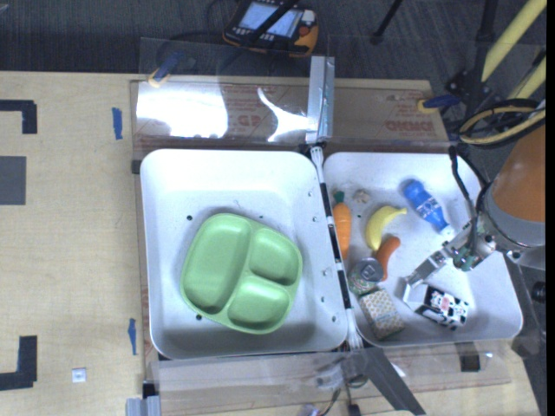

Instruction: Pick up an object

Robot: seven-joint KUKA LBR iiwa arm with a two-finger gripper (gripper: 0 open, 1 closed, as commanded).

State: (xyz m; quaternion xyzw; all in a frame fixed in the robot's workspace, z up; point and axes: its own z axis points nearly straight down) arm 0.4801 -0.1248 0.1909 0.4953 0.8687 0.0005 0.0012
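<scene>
Near edge, right bin [499, 323]:
- patterned beige block [381, 311] at 7 o'clock of the bin, against the divider wall
- black-and-white printed packet [444, 306] at 5 o'clock, lying flat, just below the hand
- round grey-blue tin [368, 270] just above the beige block, touching or nearly touching it

Near edge, left bin [165, 232]:
- green divided plate [241, 272], three compartments, seated at centre toward 6 o'clock of the bin, nothing visible in the compartments

Middle, right bin:
- hand [414, 278] of grey arm, entering from 3 o'clock, low over the bin floor at centre; metal fingers pointing toward 8 o'clock; nothing seen between the fingers; whether parted or clenched: cannot tell
- small orange-red piece [389, 247] at 10 o'clock of the hand, near but apart from it
- banana [382, 223], yellow, curved, just above the orange-red piece
- carrot [343, 225], orange with green top, lying along the divider wall at 9 o'clock of the bin

Far, right bin:
- blue bottle [424, 203] at 1 o'clock of the banana, lying tilted, well apart from the hand
- small pale object [361, 197] at 11 o'clock of the bin, too small to identify

Beyond the bins:
- clear plastic sheet [217, 111] on the worktop [61, 232] at 12 o'clock of the left bin, glare on it
- handheld control pendant [270, 24] on the floor past the worktop's far edge

Task objects all resting in the right bin, none lifted
</scene>
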